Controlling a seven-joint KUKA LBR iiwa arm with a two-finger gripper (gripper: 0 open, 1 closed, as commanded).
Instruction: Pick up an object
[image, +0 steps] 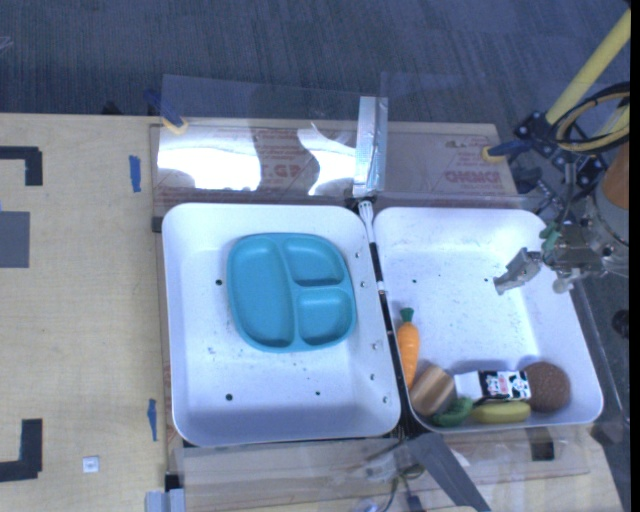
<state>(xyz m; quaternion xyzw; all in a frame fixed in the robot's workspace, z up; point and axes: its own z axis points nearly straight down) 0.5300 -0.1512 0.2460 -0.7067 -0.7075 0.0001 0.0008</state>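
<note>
The gripper (540, 268) hangs at three o'clock over the right bin (450, 250); its state, I cannot tell. The carrot (407, 342), bun (431, 388), banana (500, 411), carton (497, 384) and brown ball (547, 385) crowd the bin's six o'clock edge. A blue plate (291, 291) lies in the left bin (190, 300).

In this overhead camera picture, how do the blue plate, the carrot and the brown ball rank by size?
Largest to smallest, as they appear:
1. Blue plate, by far the biggest.
2. Carrot and brown ball: too close to rank; the carrot looks longer, the ball wider.
</note>
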